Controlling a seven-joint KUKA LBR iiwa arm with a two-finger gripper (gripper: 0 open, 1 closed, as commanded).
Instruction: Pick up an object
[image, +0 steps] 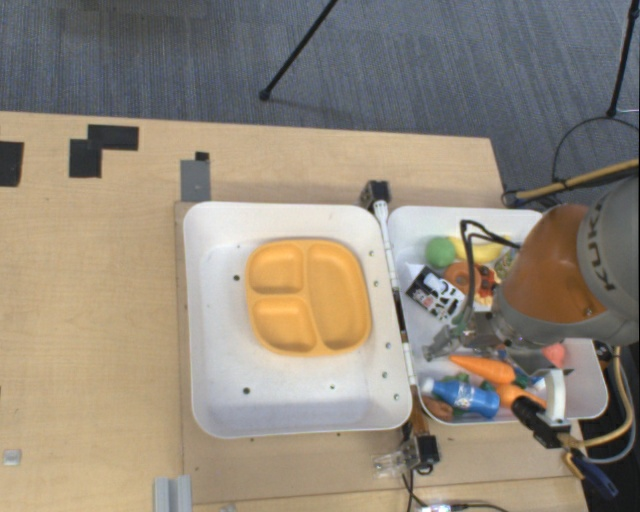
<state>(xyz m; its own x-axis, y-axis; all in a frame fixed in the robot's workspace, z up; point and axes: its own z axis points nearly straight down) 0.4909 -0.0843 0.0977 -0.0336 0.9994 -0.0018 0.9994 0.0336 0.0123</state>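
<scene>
The left bin is taken up by a yellow divided tray; the right bin is crowded with small objects, where the gripper is lowered. Its grasp cannot be told. An orange carrot lies just beside it, a blue bottle below. One item should be isolated and gripped squarely.

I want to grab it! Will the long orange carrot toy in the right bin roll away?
The orange carrot toy looks smooth and tapered, so it would probably roll in a curve. It lies wedged between the blue bottle and the gripper, so it likely stays put.
</scene>
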